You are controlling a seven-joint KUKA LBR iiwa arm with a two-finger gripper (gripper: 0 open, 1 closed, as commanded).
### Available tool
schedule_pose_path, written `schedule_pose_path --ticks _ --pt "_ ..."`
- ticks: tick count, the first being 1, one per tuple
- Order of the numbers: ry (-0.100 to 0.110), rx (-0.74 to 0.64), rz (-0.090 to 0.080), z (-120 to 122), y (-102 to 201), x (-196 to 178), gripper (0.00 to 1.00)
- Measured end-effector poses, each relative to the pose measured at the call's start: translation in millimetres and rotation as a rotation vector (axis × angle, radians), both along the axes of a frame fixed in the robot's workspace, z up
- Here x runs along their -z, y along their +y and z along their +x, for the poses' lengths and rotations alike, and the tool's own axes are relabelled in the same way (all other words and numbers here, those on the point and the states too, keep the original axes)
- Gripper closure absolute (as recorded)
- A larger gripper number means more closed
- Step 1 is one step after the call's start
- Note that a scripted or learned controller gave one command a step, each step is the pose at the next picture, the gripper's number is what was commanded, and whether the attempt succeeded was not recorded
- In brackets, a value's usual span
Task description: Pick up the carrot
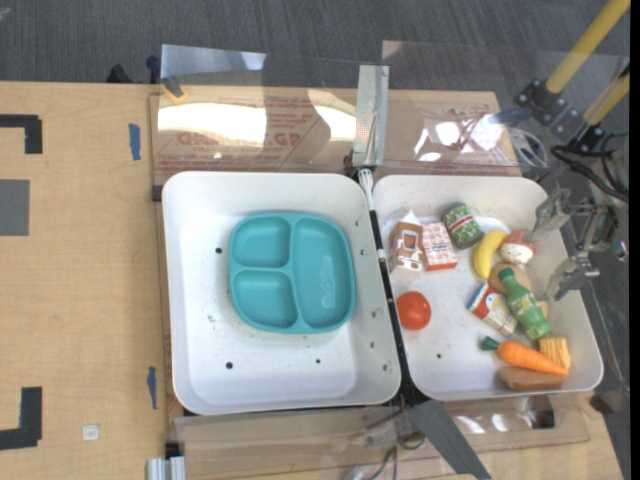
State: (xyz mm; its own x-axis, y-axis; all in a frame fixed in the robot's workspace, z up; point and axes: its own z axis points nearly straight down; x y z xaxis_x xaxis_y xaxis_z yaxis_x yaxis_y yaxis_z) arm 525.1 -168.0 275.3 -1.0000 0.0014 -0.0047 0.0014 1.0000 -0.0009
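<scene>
Carrot (530,356): flat at 5 o'clock in the 3 o'clock bin (450,390), green stub toward 9 o'clock, tip toward 3 o'clock. Touching a brown piece (522,378) on its 6 o'clock side. Just beside a yellow ridged block (555,349) at the tip. Near the foot of a green bottle (525,306) at 12 o'clock.

Claw (568,248): hanging over the 3 o'clock rim of the same bin, apart from the carrot, at about 1 o'clock of it. Nothing seen held. Opening: cannot tell, outline too faint against the rim.

Likely faults from here:

- Wrong pick. Cause: tight crowding. Closing across the 12-to-6 line probably traps the brown piece or the block along with the carrot.
- Slip. Cause: tapered, smooth-looking body. Gripping near the tip probably squeezes it out; aim nearer the thick end.
- Wall strike. Cause: closeness to the bin's 5 o'clock corner. Descend steeply, away from the rim.
- Bottle knock. Cause: travel toward 7 o'clock passing close by it.
</scene>
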Motion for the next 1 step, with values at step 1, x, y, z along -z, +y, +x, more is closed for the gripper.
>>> schedule_pose_path --ticks 1 --pt "-0.019 -0.041 -0.007 -35.4 -35.8 168.9 0.00"
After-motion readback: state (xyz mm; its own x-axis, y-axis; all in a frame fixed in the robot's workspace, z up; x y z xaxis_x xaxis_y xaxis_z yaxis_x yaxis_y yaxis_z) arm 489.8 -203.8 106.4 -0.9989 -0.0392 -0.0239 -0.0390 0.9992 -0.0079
